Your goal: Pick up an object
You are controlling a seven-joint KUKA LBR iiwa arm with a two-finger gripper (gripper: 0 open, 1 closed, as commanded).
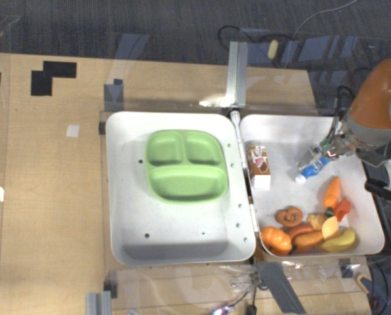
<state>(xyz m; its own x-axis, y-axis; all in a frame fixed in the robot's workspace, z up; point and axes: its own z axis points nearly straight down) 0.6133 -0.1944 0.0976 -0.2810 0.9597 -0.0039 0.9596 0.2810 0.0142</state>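
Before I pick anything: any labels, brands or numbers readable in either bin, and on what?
No text reads clearly.
Small carton in the right bin: brown-and-white print, too blurred to read.
Blue-and-white item by the gripper: any label too small to read.
Green divided tray and toy food: no markings seen.

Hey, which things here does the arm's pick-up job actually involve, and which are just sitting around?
In the job:
gripper
blue and white bottle at its tip
right bin

Lying about:
green divided tray in the left bin
small carton
carrot
pretzel
banana
orange fruit
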